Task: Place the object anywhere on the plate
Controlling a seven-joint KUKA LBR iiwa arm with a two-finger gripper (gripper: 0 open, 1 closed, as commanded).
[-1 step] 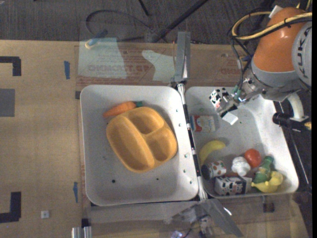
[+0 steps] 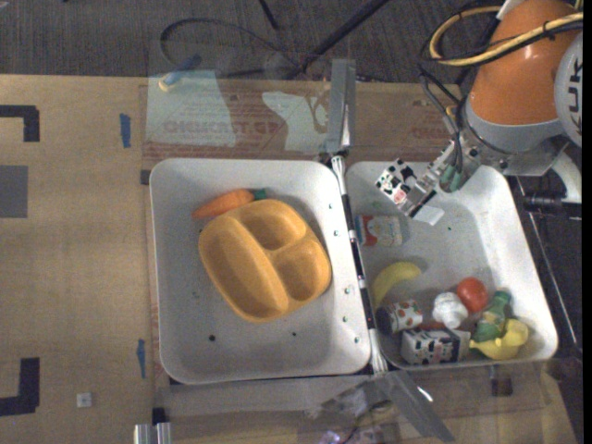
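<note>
Nearest the camera, the brown bench (image 2: pixel 74 276) carries two white bins. Right bin (image 2: pixel 518 248): a cow-print carton (image 2: pixel 430 345), banana (image 2: pixel 396 278), tomato (image 2: pixel 473 293) and other toys. Left bin (image 2: pixel 176 248): a yellow divided plate (image 2: pixel 264 259), with a carrot (image 2: pixel 222 203) touching its far rim. Farther back the gripper (image 2: pixel 421 192) hovers over the right bin, clamping a black-and-white box (image 2: pixel 396 183). Beyond lies dark carpet (image 2: pixel 111 17).

Yellow three-compartment plastic plate (image 2: pixel 265 259) lies open from above; an orange toy carrot (image 2: pixel 223 203) touches its far rim. Toys crowd the right white bin's (image 2: pixel 527 248) near corner.
</note>
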